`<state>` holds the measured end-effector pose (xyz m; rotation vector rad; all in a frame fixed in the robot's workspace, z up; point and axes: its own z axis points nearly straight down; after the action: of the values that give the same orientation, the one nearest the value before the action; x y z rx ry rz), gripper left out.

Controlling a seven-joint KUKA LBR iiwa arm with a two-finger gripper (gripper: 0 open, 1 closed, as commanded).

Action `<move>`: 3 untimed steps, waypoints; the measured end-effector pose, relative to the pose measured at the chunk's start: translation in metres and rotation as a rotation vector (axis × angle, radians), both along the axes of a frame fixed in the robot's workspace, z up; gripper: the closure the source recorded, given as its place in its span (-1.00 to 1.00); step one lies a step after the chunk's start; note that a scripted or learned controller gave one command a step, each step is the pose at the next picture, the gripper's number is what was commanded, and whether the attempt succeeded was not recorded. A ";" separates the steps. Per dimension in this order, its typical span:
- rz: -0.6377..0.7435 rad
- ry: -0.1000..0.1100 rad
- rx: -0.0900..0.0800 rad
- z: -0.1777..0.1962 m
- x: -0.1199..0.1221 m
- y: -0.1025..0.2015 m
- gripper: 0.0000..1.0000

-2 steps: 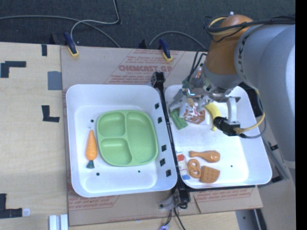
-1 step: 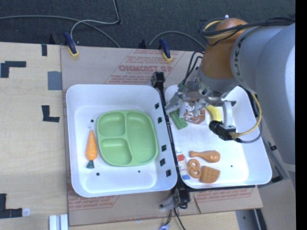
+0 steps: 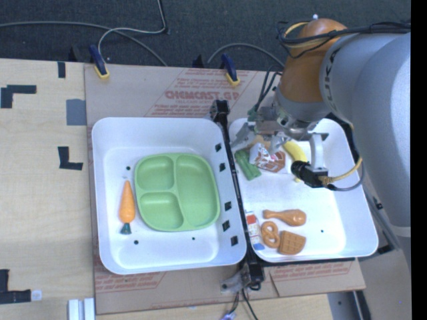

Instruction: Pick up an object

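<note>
My gripper (image 3: 261, 142) hangs over the back left part of the right bin (image 3: 333, 205), open, its fingers spread above a red and white packet (image 3: 269, 159). A green item (image 3: 246, 166) lies just left of the packet and a yellow item (image 3: 295, 151) just right of it, partly hidden by the wrist. Nothing sits between the fingers. Toward the front of the same bin lie a toy drumstick (image 3: 285, 216), a pretzel (image 3: 269, 232), a brown waffle piece (image 3: 291, 243) and a small red and white box (image 3: 251, 224).
The left bin (image 3: 107, 139) holds a green divided plate (image 3: 177, 192) and a toy carrot (image 3: 126, 207) to its left. A black divider with clips (image 3: 230, 179) runs between the bins. The arm's body covers the right bin's back right corner.
</note>
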<state>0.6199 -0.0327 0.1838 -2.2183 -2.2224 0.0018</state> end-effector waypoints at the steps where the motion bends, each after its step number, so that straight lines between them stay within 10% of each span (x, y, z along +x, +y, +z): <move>1: 0.001 0.000 0.000 0.000 0.015 -0.002 -1.00; 3: -0.001 0.000 -0.001 0.000 -0.001 0.005 -1.00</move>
<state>0.6185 -0.0282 0.1840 -2.2204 -2.2219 0.0031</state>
